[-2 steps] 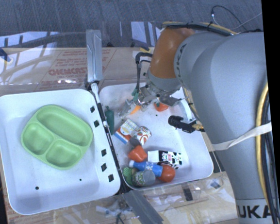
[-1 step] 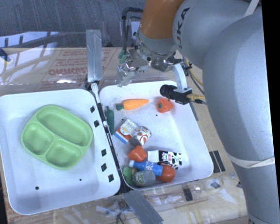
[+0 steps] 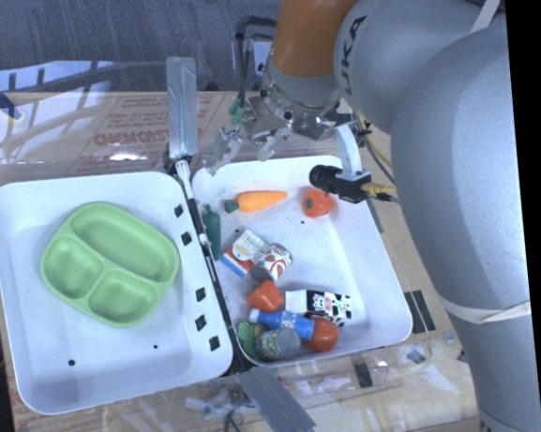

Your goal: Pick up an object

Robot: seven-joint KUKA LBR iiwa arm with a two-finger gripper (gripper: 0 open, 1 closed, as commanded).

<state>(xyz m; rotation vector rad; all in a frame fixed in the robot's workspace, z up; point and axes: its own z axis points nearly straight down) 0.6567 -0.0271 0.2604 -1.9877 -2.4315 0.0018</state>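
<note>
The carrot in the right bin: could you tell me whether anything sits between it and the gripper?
Nothing visible does. The gripper hangs above the right bin's far rim, and the carrot lies just below it on bare floor, apart from the small red toy beside it.

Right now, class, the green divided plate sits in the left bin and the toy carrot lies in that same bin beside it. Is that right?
Not quite. The green divided plate is in the left bin, but the camera view shows the toy carrot lying in the right bin, near its far edge.
</note>
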